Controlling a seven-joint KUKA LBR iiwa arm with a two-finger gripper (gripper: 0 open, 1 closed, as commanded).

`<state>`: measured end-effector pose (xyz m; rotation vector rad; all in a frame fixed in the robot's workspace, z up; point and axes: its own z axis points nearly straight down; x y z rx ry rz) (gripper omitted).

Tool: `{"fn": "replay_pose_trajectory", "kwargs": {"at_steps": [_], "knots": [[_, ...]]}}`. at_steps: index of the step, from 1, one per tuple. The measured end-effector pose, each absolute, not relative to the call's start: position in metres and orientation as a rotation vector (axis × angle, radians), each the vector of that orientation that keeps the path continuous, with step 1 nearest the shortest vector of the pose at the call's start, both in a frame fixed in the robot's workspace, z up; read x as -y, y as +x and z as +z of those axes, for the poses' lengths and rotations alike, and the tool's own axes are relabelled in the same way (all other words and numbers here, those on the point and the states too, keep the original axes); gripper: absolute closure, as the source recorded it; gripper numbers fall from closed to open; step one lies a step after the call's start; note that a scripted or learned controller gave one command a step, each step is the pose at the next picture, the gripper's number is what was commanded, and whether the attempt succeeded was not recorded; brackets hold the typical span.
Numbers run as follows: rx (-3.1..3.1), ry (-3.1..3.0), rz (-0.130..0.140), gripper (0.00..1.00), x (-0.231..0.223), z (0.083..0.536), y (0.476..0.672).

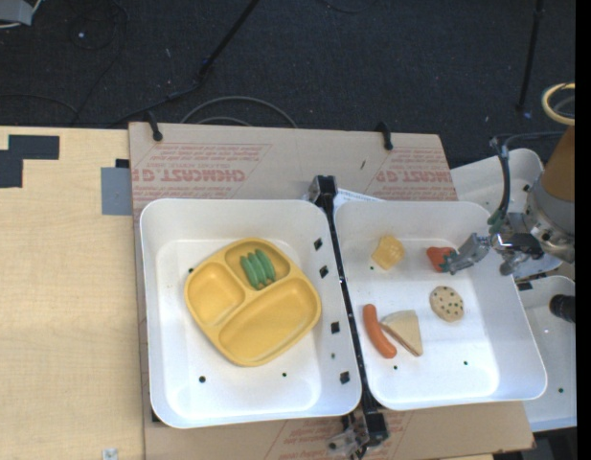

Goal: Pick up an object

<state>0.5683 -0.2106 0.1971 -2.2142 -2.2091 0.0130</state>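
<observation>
The gripper (465, 254) is reaching in from the right side of the picture, over the right bin (506, 377). Its fingertips are sitting right next to a small red toy (440, 255), near the middle right of the picture. The fingers are looking a little apart, with nothing between them, so the gripper is not holding anything.

That red toy is looking like the thing it is going for. It is partly hiding behind the fingers, so its shape is hard to tell. It is probably light, hard plastic, smooth and a bit slippery. Squeezing it across its narrow middle is likely the safest way, because it could pop out sideways.

Other play food is lying in the same bin: a yellow cheese chunk (388, 252) to the left of the red toy, a round cookie (447, 303) just below it, a sandwich wedge (406, 332) and a hot dog (378, 331) touching each other lower down.

In the left bin (175, 391), a yellow divided plate (266, 326) is holding green beans (259, 267) in its top part.
</observation>
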Motion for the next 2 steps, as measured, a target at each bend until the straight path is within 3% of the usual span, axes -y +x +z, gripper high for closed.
{"fn": "replay_pose_trajectory", "kwargs": {"at_steps": [1,2], "knots": [[2.220,-2.219,0.002,0.00,0.210,0.205,0.571],[2.219,-2.217,0.004,0.00,0.206,0.161,0.571]]}}
